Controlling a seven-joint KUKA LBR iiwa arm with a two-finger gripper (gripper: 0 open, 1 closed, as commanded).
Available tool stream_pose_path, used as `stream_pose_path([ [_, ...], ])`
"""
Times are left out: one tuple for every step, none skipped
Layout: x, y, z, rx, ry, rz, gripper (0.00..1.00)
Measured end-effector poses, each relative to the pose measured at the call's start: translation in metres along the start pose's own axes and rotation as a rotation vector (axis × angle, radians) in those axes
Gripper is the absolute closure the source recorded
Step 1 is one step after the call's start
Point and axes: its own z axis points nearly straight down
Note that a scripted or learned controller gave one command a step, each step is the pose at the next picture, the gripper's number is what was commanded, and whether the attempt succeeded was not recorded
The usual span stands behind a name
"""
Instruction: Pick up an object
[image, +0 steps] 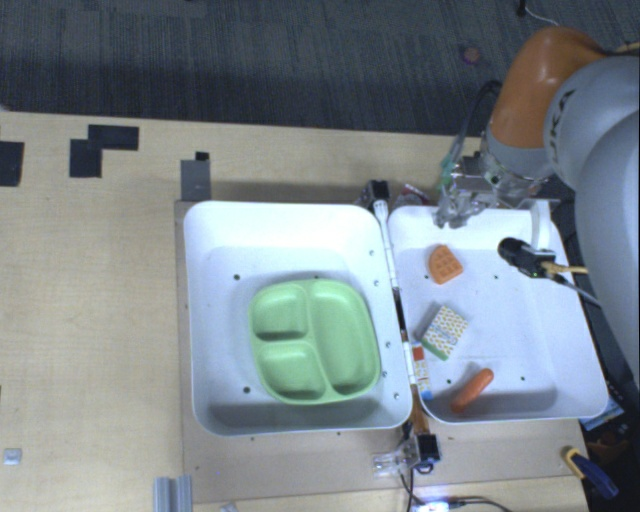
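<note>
In the right bin (560, 330) lie an orange waffle-like piece (446, 264), a small patterned box (444, 331) with a green end, and an orange sausage-shaped toy (471, 389) near the front wall. My gripper (455, 212) hangs over the bin's far left corner, a little above and behind the orange piece. I see nothing between its fingers.
The left bin (215, 300) holds a green divided plate (314, 340). Between the bins runs a narrow ridge with a thin white and red stick (417, 365) lying along it. Black marks sit on the bench at the far left.
</note>
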Motion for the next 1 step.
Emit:
stream_pose_path([
  [-0.0002, -0.0005, 0.0009, 0.002, 0.000, 0.000, 0.00],
])
